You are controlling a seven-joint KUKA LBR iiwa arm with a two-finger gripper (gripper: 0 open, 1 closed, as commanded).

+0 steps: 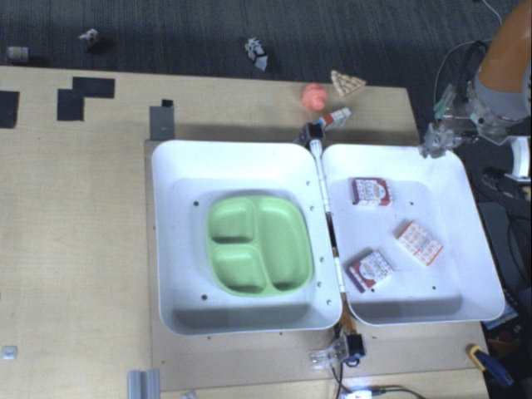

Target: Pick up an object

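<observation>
Packets: three small flat printed packets lie in the right white bin — one red-and-white at the far side, one orange-patterned mid-right, one red-edged near the left wall.
Hand: my hand hovers over the bin's far right corner; finger state indiscernible.
Left white bin: holds a green compartment tray.

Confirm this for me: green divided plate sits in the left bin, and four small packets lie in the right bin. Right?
Not quite. The camera view shows three packets in the right bin, not four: one, another and a third. The green divided plate does sit in the left bin.
</observation>
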